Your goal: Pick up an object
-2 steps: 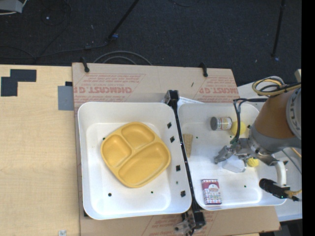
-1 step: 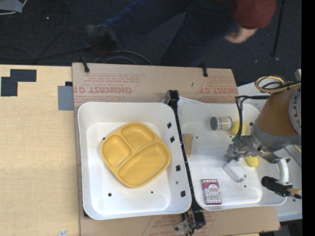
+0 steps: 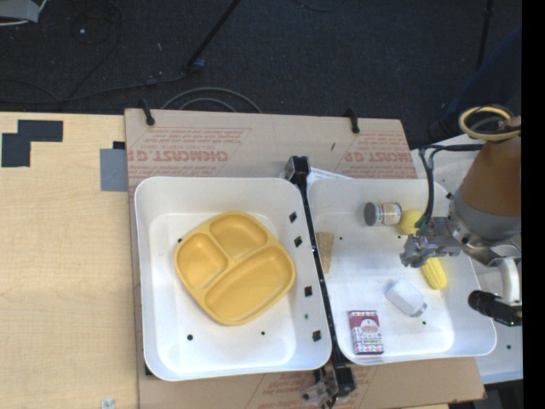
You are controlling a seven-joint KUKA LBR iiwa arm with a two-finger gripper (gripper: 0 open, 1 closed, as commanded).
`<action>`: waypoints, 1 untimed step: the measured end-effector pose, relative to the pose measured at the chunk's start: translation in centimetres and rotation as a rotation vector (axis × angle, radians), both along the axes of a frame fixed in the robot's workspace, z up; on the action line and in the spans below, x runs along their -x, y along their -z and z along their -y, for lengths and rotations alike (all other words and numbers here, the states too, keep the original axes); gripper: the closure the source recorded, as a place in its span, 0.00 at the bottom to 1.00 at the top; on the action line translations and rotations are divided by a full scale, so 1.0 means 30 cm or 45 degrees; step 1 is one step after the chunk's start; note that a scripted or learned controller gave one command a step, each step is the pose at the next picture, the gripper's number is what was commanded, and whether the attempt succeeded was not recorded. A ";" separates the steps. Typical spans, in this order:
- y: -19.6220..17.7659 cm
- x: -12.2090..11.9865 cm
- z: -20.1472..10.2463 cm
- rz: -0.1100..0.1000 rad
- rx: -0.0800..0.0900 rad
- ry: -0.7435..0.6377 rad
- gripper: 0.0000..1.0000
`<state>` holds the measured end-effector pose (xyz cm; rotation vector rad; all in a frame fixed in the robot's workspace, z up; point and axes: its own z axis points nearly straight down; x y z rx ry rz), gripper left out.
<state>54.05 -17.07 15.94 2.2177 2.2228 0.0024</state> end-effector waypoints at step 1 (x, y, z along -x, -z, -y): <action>-0.207 -0.009 0.019 0.002 0.002 0.000 1.00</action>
